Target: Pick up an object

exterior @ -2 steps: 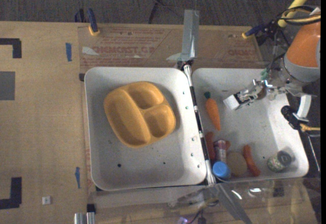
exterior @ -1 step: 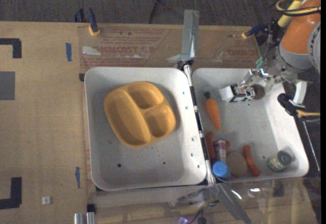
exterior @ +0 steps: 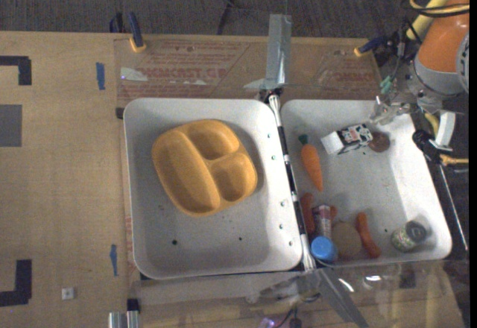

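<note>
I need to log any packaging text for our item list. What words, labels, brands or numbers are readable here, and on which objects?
No text is legible here.
Small white carton: dark print, too blurred to read.
Bottle with blue cap: red label, too small to read.
Clear panel behind the bins: faint reddish lettering, unreadable.

nothing legible: faint reddish print on the clear sheet [exterior: 195,69] and the small carton [exterior: 347,139] label are too blurred
</note>
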